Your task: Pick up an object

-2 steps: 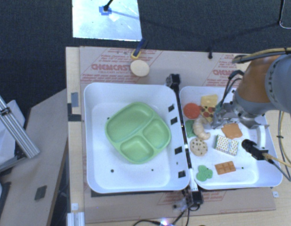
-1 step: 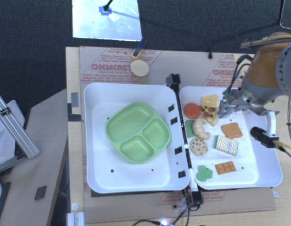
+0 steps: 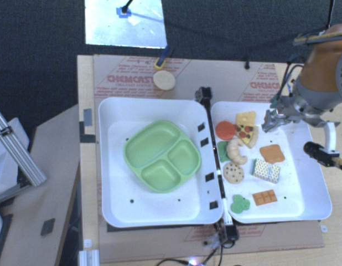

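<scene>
So far nothing is lifted: the gripper (image 3: 272, 119) hovers near the right bin's (image 3: 312, 201) far edge, its grip unreadable, while the toy pizza slice (image 3: 245, 132) lies beside it

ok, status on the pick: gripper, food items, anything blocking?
Gripper over right bin, upper area, nothing seen between fingers. Nearest items: pizza slice, cracker, both lying in bin. Nothing blocking them from above.
</scene>
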